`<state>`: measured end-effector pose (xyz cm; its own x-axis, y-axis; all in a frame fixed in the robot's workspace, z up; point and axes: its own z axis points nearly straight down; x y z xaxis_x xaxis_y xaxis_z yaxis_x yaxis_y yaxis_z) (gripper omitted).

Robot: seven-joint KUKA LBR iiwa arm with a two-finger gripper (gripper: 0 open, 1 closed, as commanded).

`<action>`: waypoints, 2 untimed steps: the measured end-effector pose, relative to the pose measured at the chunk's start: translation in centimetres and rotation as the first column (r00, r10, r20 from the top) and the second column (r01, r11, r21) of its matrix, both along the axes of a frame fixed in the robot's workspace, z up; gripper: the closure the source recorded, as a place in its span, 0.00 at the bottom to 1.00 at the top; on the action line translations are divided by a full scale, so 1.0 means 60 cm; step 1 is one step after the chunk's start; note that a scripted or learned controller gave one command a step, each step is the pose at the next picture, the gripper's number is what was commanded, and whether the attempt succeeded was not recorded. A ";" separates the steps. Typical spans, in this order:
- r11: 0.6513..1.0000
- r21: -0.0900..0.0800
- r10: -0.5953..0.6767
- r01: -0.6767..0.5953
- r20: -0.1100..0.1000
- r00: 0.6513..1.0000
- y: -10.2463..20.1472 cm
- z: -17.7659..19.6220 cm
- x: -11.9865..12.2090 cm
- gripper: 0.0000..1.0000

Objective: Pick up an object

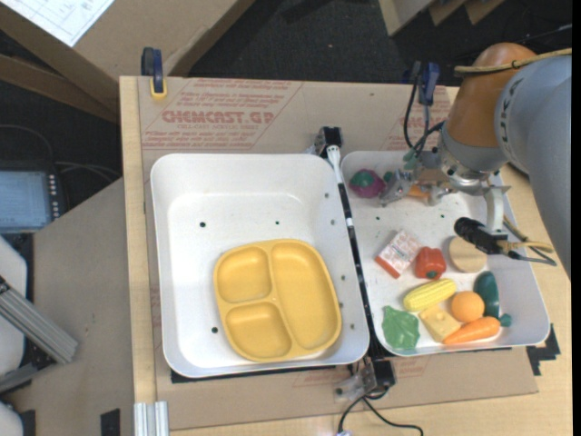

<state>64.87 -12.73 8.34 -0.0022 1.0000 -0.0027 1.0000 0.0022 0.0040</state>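
Note:
My gripper [413, 187] hangs low over the far end of the right bin [536, 321], under the grey wrist with its orange band. Just to its left lies a purple and green toy vegetable [367, 183], close to the gripper but apart from it. Nearer the front of this bin lie a red and white packet [397, 252], a red pepper [430, 262], a corn cob [428, 292], a green leaf [399, 327], a cheese wedge [440, 322], an orange [467, 306], a carrot [472, 332], a dark green piece [487, 289] and a beige disc [467, 258].
The left bin [182, 207] holds a yellow divided plate [275, 298] at its front. A dark ridge [349, 234] separates the two bins. Blue clamps [155, 65] grip the cardboard base at the back.

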 end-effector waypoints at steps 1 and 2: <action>1.000 -0.003 -0.007 0.007 -0.027 1.000 0.036 -0.004 0.021 0.00; 1.000 0.004 -0.009 0.010 -0.037 0.999 0.039 0.008 0.017 1.00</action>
